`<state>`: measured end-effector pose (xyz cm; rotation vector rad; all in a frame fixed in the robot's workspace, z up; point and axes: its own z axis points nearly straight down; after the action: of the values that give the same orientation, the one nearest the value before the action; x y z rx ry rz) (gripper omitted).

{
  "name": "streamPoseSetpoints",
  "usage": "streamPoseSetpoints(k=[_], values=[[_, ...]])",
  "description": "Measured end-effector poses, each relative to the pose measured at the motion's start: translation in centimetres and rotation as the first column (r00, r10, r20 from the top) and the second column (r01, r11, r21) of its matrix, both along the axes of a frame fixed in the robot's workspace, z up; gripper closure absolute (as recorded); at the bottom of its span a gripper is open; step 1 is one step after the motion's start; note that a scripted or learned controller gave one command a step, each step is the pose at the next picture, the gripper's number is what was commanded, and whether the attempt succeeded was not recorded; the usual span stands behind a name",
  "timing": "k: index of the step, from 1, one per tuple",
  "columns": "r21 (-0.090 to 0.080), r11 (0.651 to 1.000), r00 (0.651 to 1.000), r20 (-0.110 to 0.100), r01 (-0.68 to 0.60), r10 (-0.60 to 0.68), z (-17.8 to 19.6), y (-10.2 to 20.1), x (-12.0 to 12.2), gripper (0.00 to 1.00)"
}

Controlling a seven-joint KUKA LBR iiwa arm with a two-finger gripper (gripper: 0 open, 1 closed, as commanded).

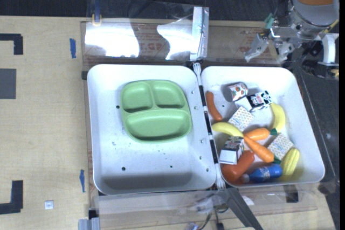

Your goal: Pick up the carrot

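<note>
The carrot point(260, 149) is an orange tapered piece lying slantwise in the right bin point(288, 81), among other toy foods near the bin's middle front. A second short orange piece point(259, 134) lies just behind it. My gripper point(268, 51) hangs above the bench beyond the right bin's far rim, well away from the carrot. Its two fingers stand apart with nothing between them.
Around the carrot lie two bananas point(278, 116), a corn cob point(291, 161), a blue item point(267, 173), red pieces point(237, 166), small cartons point(236, 91) and packets. The left bin point(102, 116) holds a green divided plate point(156, 109). A clear panel point(145, 35) stands behind the left bin.
</note>
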<state>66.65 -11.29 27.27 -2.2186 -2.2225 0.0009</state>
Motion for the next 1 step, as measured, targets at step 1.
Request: streamPoseSetpoints(k=[1], values=[[0.0, 0.971, 0.971, 0.001, -0.239, 0.239, -11.11, -1.14, -4.78, 0.0]])
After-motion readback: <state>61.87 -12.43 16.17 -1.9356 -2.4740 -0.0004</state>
